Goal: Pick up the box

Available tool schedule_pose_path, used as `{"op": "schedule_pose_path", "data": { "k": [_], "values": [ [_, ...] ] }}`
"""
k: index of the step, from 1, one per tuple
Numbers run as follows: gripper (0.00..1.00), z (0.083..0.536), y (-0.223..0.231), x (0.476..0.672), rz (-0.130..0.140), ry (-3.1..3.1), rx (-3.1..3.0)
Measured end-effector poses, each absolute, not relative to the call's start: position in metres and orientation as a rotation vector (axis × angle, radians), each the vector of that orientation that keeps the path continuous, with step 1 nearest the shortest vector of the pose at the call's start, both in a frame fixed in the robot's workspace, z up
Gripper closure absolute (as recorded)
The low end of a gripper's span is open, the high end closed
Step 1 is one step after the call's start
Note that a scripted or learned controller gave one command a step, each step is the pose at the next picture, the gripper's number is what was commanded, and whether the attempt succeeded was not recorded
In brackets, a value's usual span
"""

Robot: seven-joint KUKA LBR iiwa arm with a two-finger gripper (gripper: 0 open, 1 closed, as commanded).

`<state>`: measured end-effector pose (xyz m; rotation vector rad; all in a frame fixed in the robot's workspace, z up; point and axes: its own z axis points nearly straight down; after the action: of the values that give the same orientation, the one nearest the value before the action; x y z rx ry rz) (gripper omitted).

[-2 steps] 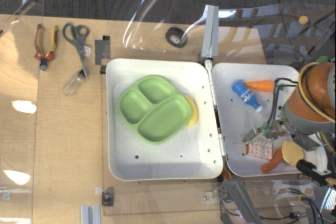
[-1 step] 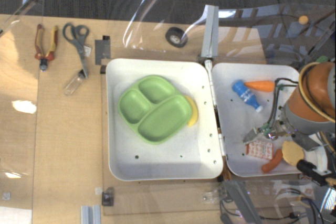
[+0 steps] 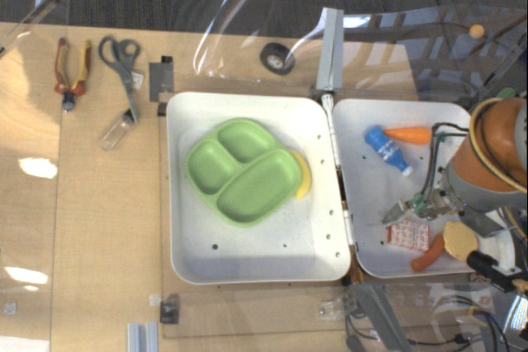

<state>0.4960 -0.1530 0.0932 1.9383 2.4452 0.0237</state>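
Near the front edge of the right bin [image 3: 363,177] lies the box [image 3: 408,237], red and white, flat. Just above it hangs the gripper [image 3: 404,212]; whether it pinches anything I cannot tell.

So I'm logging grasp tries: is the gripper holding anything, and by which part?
Cannot be told. The gripper sits at the box, but no hold on it is visible.

The arm [image 3: 495,152] runs off the right edge and hides part of the right bin [image 3: 363,177]. The gripper [image 3: 410,210] is too small and cluttered to read. A yellow object [image 3: 303,176] lies mostly hidden behind the green divided plate [image 3: 243,171]. Print on the box [image 3: 408,237] is illegible.
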Motion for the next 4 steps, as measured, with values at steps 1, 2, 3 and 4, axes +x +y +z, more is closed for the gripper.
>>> {"op": "schedule_pose_path", "data": {
  "k": [1,2,3,4],
  "values": [
    [0.0,0.093,-0.154,0.496,0.023,2.451,1.931],
    [0.0,0.093,-0.154,0.496,0.022,2.459,1.92],
    [0.0,0.093,-0.14,0.495,0.014,2.471,1.894],
    [0.0,0.093,-0.16,0.495,0.021,2.487,1.884]
  ]
}}
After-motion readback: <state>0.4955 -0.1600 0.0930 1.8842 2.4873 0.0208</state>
